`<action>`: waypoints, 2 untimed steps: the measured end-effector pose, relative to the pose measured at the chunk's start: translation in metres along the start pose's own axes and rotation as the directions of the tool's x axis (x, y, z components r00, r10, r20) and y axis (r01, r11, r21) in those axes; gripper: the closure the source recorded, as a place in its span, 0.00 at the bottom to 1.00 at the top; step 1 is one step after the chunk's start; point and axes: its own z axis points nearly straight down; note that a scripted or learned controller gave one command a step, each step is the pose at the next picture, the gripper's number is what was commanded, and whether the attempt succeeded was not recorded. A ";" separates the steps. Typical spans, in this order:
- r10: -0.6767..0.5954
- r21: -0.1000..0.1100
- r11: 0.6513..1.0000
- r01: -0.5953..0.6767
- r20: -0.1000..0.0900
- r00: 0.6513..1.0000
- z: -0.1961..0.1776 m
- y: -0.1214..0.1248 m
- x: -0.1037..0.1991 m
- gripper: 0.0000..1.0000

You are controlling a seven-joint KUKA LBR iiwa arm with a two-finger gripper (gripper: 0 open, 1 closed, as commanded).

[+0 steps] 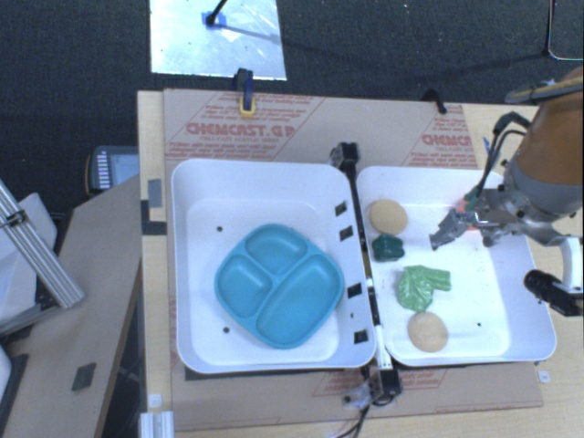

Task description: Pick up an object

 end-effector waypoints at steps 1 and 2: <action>-0.003 -0.013 1.000 0.003 0.002 1.000 -0.006 0.002 0.000 0.00; -0.002 -0.008 1.000 0.002 0.001 1.000 0.039 0.004 0.008 0.00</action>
